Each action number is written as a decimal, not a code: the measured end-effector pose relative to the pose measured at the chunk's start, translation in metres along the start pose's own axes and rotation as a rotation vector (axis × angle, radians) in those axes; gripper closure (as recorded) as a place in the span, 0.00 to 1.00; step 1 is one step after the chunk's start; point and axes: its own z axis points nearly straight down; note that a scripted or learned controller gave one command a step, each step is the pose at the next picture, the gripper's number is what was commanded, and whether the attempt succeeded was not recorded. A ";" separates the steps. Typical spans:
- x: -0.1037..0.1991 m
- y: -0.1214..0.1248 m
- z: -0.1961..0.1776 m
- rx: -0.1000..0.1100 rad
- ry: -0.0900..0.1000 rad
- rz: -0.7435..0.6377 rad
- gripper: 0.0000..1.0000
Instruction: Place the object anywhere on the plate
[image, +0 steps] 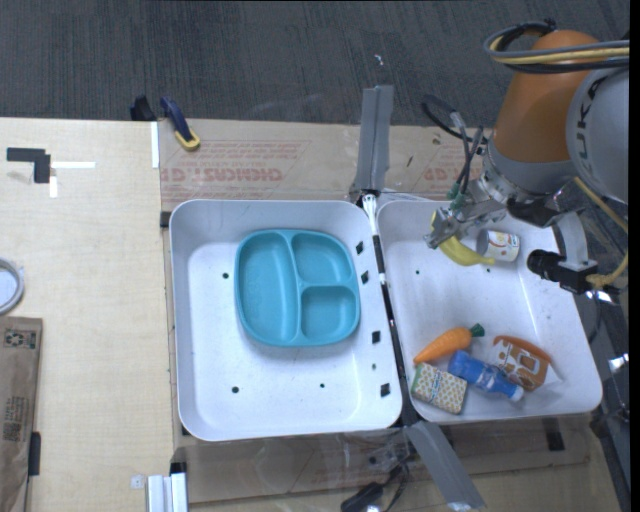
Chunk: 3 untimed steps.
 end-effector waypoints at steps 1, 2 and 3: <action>0.061 0.007 0.025 0.002 0.001 -0.002 1.00; 0.153 0.031 0.024 0.000 0.000 -0.081 1.00; 0.137 0.010 0.006 0.001 0.000 -0.033 1.00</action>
